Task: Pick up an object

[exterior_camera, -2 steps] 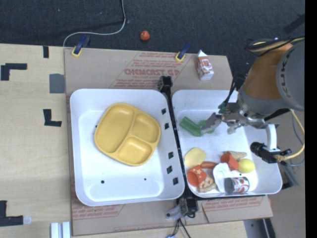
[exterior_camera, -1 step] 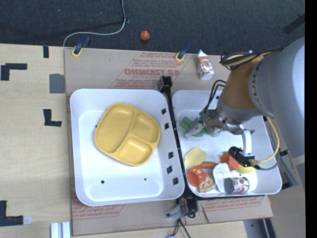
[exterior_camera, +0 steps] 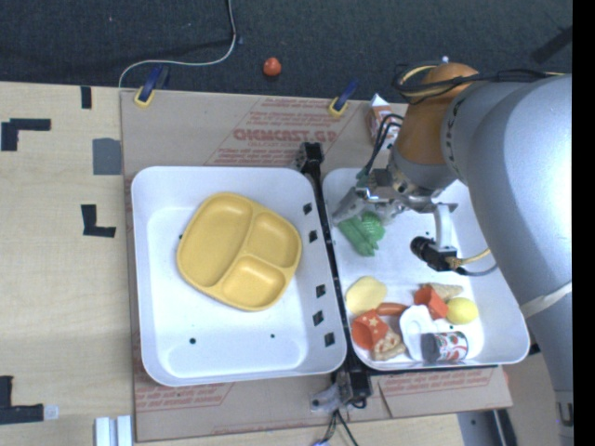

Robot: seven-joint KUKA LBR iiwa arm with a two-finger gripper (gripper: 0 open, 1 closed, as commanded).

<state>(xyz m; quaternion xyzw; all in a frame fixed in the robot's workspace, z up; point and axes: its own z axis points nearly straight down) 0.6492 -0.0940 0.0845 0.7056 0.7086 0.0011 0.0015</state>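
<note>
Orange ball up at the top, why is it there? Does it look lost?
Yes. The little orange ball lies on the dark floor beyond the bench, outside both bins. The other toys, such as the green toy by the claw, sit inside the right bin.

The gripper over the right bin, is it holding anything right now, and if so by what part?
Cannot be told. The gripper sits right at the green toy in the right bin, but no grip on it is visible.
</note>
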